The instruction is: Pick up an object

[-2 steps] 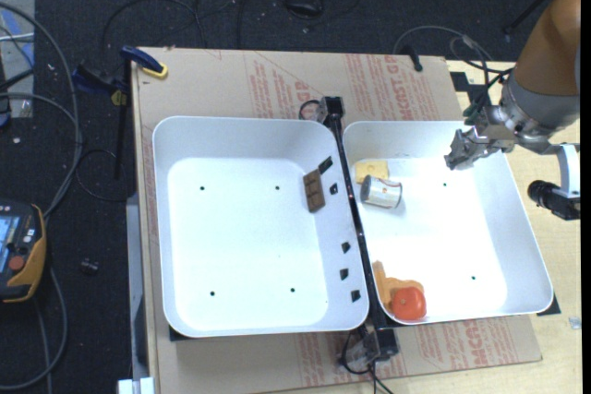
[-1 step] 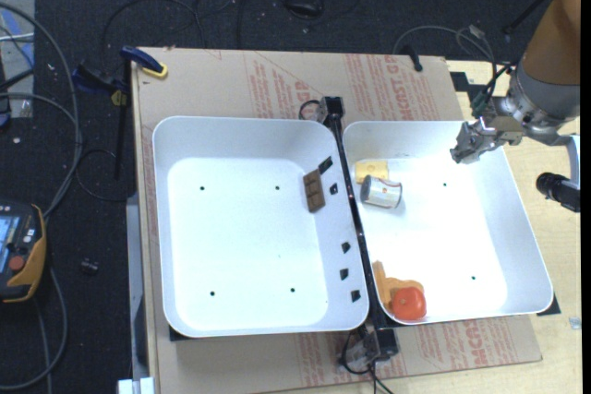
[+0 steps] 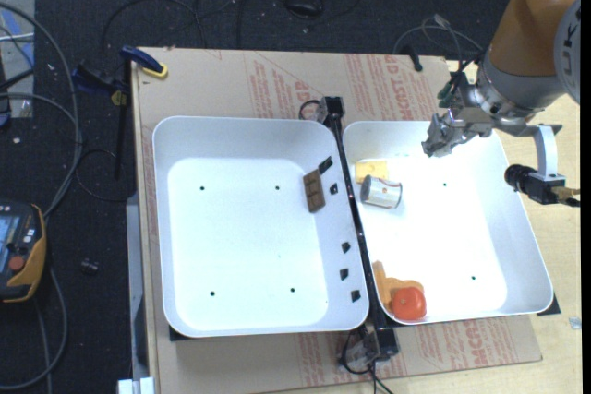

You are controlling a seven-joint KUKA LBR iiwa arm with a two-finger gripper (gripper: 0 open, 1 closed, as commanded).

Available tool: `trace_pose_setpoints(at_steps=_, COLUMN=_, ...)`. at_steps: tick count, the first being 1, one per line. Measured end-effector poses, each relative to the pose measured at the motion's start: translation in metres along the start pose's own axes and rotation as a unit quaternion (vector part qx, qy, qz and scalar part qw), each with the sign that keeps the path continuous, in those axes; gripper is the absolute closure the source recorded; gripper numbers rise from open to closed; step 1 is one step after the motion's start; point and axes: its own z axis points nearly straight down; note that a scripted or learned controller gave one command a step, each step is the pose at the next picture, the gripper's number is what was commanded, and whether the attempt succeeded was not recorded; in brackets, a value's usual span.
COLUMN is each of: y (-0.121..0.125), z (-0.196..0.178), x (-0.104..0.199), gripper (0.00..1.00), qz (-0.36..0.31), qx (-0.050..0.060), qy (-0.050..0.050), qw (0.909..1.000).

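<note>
My gripper hangs over the back of the right bin, pointing down and to the left, with nothing visible between its fingers. To its left, near the bin's left wall, lie a yellow block and a small grey-and-white cylinder just in front of it. An orange-red round object with an orange piece beside it rests in the bin's front left corner. A brown bar lies in the left bin near its right wall.
A black divider with clips runs between the two bins. Both bins sit on a cardboard sheet. Cables and a blue-yellow clamp lie beyond the bench's back left corner.
</note>
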Motion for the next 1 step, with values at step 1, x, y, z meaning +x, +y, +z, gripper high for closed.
trace_pose_setpoints(at_steps=1, y=-0.0013, z=-0.0003, x=0.0452, gripper=1.0, qz=0.0, qx=0.001, qy=0.0, qw=1.0)
